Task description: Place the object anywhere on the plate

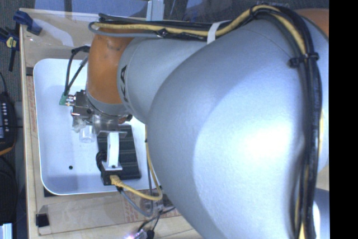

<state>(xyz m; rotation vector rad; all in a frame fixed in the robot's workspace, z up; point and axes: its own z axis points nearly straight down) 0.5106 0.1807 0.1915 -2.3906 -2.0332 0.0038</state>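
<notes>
My gripper (84,130) hangs low over the left white bin (47,120), near its middle, below the orange wrist band (103,73). Its tip looks pale and translucent against the bin floor, and I see nothing held in it. A small dark speck (71,167) lies on the bin floor, in front of the gripper and a little to its left; it is too small to identify. The grey arm (235,120) covers the right bin and much of the bench.
The left bin's near wall (72,190) and left wall (37,98) bound the gripper's space. A clear panel (112,5) stands behind the bins. Blue clamps (22,22) sit at the bench's far left corner. Bare bin floor lies left of the gripper.
</notes>
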